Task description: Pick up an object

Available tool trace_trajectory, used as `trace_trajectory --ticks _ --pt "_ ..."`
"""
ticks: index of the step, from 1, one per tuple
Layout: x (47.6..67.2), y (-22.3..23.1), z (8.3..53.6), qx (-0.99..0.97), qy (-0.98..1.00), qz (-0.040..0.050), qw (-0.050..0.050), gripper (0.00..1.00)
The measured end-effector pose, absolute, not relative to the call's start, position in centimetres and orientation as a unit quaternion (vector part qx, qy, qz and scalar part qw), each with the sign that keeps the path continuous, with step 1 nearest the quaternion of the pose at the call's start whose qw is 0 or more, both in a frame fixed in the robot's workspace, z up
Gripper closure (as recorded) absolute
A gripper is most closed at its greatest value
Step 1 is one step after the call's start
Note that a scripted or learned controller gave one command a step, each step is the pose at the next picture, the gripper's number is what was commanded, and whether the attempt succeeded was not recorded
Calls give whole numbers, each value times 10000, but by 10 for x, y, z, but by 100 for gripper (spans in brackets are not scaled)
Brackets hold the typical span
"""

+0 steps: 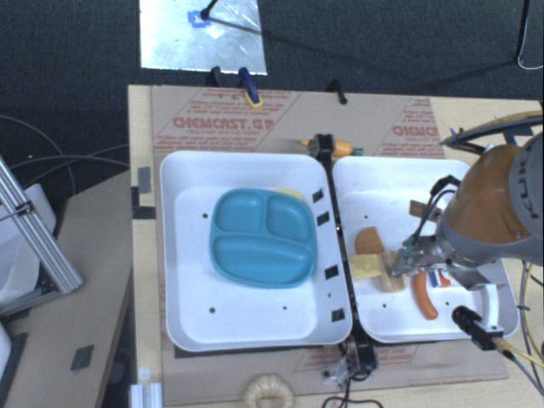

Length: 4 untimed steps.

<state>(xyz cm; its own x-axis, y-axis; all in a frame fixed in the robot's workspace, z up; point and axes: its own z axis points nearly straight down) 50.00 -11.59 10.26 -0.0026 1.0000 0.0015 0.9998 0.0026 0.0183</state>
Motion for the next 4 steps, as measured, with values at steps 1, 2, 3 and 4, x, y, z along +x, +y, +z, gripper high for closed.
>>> trace_trajectory --ticks 1,2,3,4 --pt "510 -114 150 7055 7087 16 25 100" --pt "515 -119 213 7056 7086 21 34 100" --pt "516 -118 225 7056 7086 10 14 100" --pt "550 -82 235 7041 7101 21 15 100"
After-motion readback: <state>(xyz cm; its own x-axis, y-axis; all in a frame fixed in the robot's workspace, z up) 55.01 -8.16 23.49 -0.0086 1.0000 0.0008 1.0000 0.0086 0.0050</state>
